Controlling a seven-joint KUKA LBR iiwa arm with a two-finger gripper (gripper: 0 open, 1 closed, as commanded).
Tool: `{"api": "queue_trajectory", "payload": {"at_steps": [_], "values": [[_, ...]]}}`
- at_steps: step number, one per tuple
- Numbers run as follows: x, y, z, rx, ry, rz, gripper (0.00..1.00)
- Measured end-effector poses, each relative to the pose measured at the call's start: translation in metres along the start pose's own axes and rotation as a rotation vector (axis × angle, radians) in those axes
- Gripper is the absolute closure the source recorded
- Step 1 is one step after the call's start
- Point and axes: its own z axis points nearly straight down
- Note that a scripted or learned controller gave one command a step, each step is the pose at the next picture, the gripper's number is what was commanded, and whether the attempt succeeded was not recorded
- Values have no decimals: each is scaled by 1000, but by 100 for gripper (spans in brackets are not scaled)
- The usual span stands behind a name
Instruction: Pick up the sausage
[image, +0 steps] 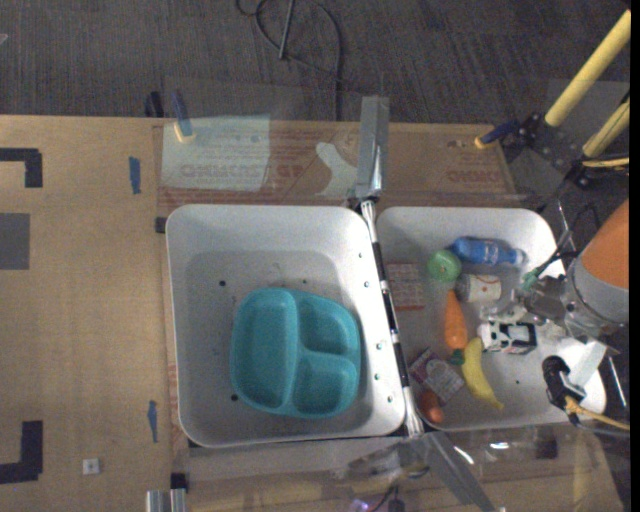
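— How was the gripper?
— The grey two-finger gripper hung over the right shallow white bin. I couldn't tell whether it was open or closed.
— And the sausage?
— The small reddish-brown sausage lay in that bin's near-left corner, well apart. It looked like the approach step: cross over, then descend.

arm cut off at right edge, claw fingers perhaps blurred against black-and-white toy

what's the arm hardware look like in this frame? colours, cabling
Grey metal wrist section with an orange band above it. The gripper end looks black and white, blurry at this size. A black part with yellow wiring hangs below the wrist.
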Motion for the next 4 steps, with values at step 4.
{"api": "queue_trajectory", "payload": {"at_steps": [4], "values": [[1,-25,14,31,-34,-430,0]]}}
